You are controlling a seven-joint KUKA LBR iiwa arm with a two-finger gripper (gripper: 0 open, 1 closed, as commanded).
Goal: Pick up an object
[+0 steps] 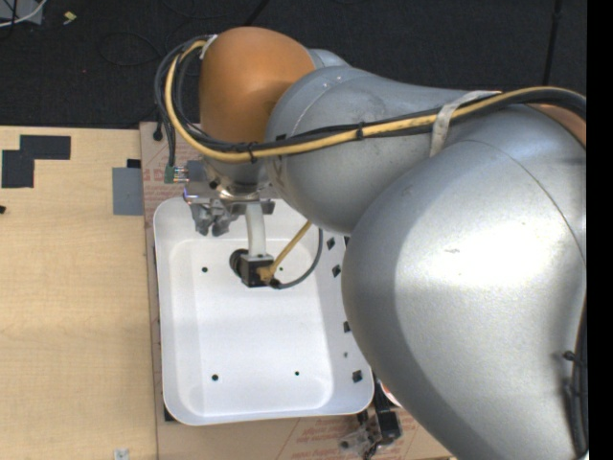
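1. Object to pick: I cannot tell where it lies; the arm (460, 257) hides the right side of the white bin (244, 353), where something may sit.
2. The gripper (215, 220) hangs low over the bin's far corner on the view's left, probably to reach down there.
3. I cannot tell whether it is apart, together or clamped.

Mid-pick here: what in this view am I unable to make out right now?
1. Everything right of the shallow white bin, camera view: covered by the grey metal arm.
2. The bin's right wall and the floor beside it: under the same arm.
3. The gripper: small, shadowed beneath the orange band; whether it holds anything cannot be told.
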